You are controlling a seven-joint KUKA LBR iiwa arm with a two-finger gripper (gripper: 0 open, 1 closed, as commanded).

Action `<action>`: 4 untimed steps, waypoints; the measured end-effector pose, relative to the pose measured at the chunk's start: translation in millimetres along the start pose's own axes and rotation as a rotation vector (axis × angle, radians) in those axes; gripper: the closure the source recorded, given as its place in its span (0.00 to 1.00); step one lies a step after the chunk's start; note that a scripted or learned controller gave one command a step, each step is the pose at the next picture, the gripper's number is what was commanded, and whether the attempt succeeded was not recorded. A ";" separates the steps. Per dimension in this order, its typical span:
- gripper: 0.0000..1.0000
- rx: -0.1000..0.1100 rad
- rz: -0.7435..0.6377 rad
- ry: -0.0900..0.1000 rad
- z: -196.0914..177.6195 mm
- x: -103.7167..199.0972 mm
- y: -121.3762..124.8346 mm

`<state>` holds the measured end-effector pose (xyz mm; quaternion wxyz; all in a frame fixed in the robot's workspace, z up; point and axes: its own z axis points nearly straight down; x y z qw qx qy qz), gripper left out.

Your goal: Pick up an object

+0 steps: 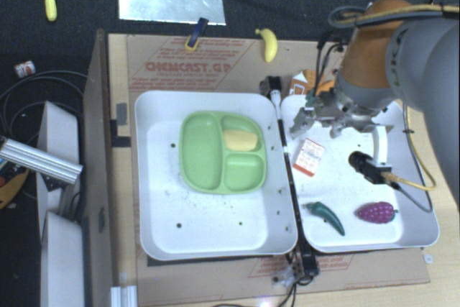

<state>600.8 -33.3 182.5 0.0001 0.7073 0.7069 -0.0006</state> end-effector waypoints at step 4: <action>0.00 -0.006 -0.003 0.000 85.0 -94.0 69.6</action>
